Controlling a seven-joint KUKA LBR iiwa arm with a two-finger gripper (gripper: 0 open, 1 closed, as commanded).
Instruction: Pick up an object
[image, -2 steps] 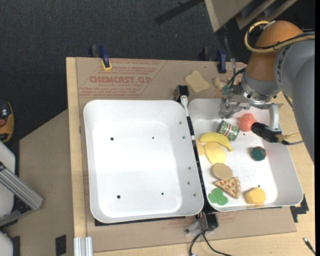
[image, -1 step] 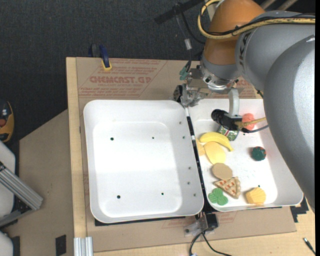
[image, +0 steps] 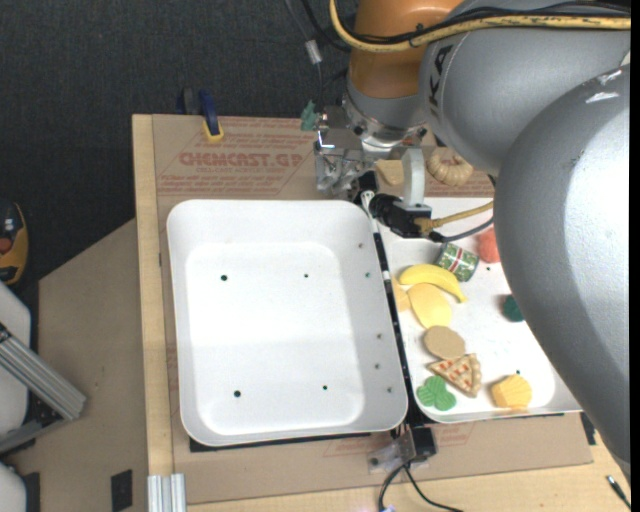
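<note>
Currently approach step: gripper (image: 345, 172) hovers at the far edge between the bins, open or closed I can't tell, nothing visibly held. Banana (image: 430, 276) lies in right bin (image: 487, 322). Next, I'd say: shift right and nearer, descend over it.

The bench (image: 95, 330) is a pale tan board, and on it lies a brown paper-faced sheet (image: 160, 170) printed with red letters. A blue and yellow clamp (image: 208, 112) grips the sheet's far edge. Beyond it the floor (image: 90, 55) is dark grey. An aluminium rail (image: 38, 378) slants in at the lower left. The light is soft and even.
</note>
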